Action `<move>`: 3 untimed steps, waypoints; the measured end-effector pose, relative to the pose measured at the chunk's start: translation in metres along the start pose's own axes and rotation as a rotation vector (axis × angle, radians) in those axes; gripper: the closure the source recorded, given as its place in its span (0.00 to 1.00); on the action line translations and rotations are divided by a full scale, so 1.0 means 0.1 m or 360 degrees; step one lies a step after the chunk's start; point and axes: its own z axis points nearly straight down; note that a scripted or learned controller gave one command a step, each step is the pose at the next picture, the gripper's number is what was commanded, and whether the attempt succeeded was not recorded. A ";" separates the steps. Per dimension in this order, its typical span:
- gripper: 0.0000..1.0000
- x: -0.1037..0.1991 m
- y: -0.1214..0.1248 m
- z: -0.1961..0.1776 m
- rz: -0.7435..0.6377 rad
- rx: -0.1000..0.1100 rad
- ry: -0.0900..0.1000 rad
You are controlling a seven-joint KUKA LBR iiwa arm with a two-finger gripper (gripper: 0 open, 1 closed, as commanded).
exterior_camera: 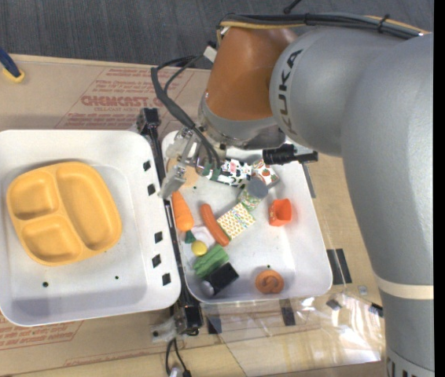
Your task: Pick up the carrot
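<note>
Across the right side of the view my arm (pixel 364 124) swings in, grey and bulky, with the orange band (pixel 242 69) sitting just above the wrist and black cables looping off to its left. Below it the bench (pixel 89 93) is covered with brown cardboard printed in red, and the two white bins sit side by side on it. Taking up most of the left bin (pixel 18 297) is a yellow divided tray (pixel 61 210) with three compartments. By the right bin (pixel 313 265), near its upper left corner, hangs my gripper (pixel 177 175), and I cannot tell how it stands, because the metal parts blur together from this angle.

Just below the gripper, against the bin's left wall, lies the carrot (pixel 182 212), orange, its length running up and down the view; nothing of mine is around it. Beside it to the right lies a red sausage-shaped piece (pixel 213 223), tilted. A patterned card (pixel 237 218) rests next to that, with a black-and-white cow-print item (pixel 234 171) higher up under my wrist. Further right sits a small orange cup (pixel 281 211). Near the bin's lower edge are a green piece (pixel 209 259), a black block (pixel 221 277), a small yellow ball (pixel 199 248) and a round brown item (pixel 269 281).
</note>
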 end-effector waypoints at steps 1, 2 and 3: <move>0.00 0.56 -0.14 0.06 -0.0291 0.0013 0.0021; 0.00 -0.24 -0.79 0.06 0.0154 0.0019 0.0010; 0.00 0.27 -0.28 0.06 -0.0078 0.0012 0.0020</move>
